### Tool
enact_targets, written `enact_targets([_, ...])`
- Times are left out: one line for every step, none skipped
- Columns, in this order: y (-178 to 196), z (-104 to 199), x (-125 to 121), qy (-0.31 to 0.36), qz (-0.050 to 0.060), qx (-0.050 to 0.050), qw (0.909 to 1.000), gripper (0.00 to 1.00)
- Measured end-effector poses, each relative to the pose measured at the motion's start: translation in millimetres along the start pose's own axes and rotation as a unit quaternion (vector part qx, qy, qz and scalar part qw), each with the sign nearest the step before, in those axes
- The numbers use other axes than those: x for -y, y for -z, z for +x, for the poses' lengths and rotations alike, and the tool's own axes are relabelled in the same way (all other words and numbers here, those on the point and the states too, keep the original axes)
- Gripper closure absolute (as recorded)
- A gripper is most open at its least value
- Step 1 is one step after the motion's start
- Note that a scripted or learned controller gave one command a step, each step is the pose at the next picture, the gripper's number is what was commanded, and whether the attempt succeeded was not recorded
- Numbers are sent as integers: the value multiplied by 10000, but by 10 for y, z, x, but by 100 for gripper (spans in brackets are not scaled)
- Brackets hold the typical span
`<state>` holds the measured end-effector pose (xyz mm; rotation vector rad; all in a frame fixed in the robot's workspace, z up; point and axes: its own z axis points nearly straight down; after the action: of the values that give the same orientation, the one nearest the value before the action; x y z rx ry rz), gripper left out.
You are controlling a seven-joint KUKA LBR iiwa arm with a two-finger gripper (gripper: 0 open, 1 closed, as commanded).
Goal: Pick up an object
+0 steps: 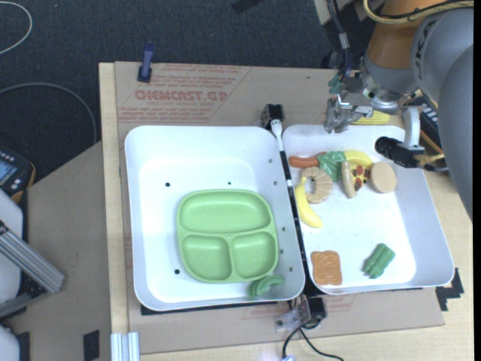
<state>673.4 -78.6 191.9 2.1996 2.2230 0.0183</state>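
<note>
My gripper (340,121) hangs over the far edge of the right bin (421,224), open, with nothing between its fingers. Just in front of it lies a cluster of toy food: a red sausage (303,160), a green leafy piece (329,162), a yellow banana (361,157), a pizza slice (351,179), a round tan bun (384,177) and a sliced bagel (319,187). A second yellow banana (307,207) lies by the bin's left wall. Nearer the front lie an orange toast (326,268) and a green pickle (378,259).
The left bin (150,171) holds a green divided plate (225,234) and a small green piece (264,285) at its front edge. A black clip (273,115) sits where the bins meet at the back. Cardboard (180,89) lies under both bins.
</note>
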Motion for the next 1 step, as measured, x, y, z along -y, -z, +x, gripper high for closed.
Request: enact_targets([-58, 160, 821, -61, 125, -20, 9999, 100])
